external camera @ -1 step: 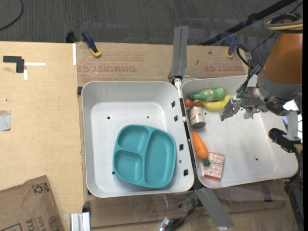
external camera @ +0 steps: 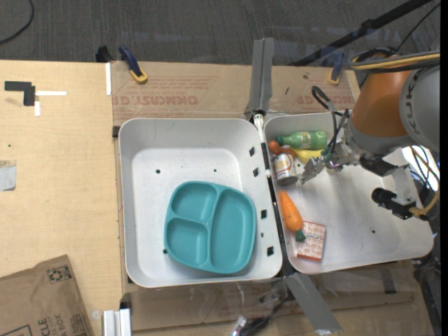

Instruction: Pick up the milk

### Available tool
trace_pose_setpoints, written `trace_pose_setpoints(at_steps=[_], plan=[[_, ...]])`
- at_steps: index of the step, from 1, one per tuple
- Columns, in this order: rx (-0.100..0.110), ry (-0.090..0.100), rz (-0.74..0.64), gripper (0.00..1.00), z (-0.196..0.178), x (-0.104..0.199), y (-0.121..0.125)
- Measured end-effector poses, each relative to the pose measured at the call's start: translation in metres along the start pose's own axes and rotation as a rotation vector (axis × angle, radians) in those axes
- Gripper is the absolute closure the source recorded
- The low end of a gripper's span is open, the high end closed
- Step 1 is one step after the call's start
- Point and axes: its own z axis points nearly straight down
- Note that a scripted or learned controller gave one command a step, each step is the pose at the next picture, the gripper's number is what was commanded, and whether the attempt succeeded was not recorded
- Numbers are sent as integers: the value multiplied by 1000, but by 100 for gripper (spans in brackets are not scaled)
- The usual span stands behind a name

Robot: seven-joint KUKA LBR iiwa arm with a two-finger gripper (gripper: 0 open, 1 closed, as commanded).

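The milk (external camera: 311, 240) is a small white and red carton lying flat near the front left corner of the right bin (external camera: 378, 243). My gripper (external camera: 313, 169) hangs over the back left part of that bin, beside a tin can (external camera: 283, 167) and well behind the carton. Nothing is visibly held in it. The grey arm with its orange band (external camera: 381, 107) reaches in from the right.
A carrot (external camera: 290, 212) lies between the can and the milk. A green bottle (external camera: 305, 139) and a yellow item (external camera: 309, 155) sit at the bin's back. The left bin (external camera: 140, 187) holds a teal divided plate (external camera: 210, 227).
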Motion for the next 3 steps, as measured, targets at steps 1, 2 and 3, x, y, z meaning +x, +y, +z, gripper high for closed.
trace_pose_setpoints(at_steps=[1, 2, 3], plan=[[-1, 0, 411, 0, 8, -3, 42], [-9, 3, 1009, 0, 6, 15, 24], [-8, 3, 1009, 0, 6, 15, 24]])
